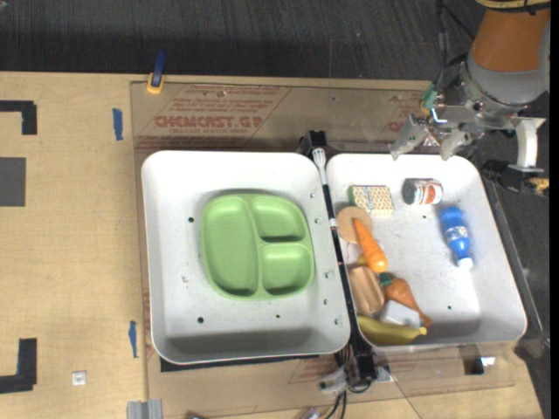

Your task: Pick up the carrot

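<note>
- The gripper [425,140] hangs above the far rim of the right bin [502,260], its two fingers spread apart with nothing between them.
- The carrot [370,245] lies in the left half of that bin, well apart from the gripper, nearer the camera and to the left of it in the camera view.
- The carrot runs lengthwise away from the camera, resting against a round wooden spoon-like piece [351,221] at its far end.
- Just below it sit a brown bread-like item [366,288], a second orange piece [405,295] and a banana [389,330] along the near wall.
- A small patterned box [371,198] lies just beyond the carrot; a tipped can [423,191] and a blue bottle [456,234] lie further right, between the carrot and the arm's side.
- The left bin [166,260] holds a green divided plate [258,244].
- Both bins sit on a cardboard-covered worktop [70,234].
- The grey arm with its orange band [511,24] enters at the upper right.
</note>
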Motion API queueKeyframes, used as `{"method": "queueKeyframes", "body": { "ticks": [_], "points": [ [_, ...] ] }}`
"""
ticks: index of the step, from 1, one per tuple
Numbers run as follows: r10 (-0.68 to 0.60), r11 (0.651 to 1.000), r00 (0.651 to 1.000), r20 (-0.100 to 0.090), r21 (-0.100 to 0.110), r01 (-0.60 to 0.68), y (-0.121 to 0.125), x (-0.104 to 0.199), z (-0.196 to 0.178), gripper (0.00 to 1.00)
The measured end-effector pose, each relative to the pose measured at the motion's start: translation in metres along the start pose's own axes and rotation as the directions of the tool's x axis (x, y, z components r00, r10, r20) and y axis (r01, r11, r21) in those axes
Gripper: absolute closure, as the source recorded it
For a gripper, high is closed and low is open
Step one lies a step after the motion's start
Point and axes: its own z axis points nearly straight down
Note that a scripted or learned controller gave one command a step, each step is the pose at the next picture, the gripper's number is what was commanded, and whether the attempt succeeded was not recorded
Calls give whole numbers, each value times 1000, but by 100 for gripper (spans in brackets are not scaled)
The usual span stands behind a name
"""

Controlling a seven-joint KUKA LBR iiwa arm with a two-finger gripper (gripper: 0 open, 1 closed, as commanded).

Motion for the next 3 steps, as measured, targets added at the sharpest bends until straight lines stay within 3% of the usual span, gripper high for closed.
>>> {"method": "queueKeyframes", "body": {
  "ticks": [1,2,3],
  "points": [
    [-63,998,998,-2,5,63,-58,56,91,0],
    [-31,999,1000,0,-7,31,-81,-4,178,0],
    [-29,999,1000,-2,-13,29,-79,-2,167,100]
  ]
}}
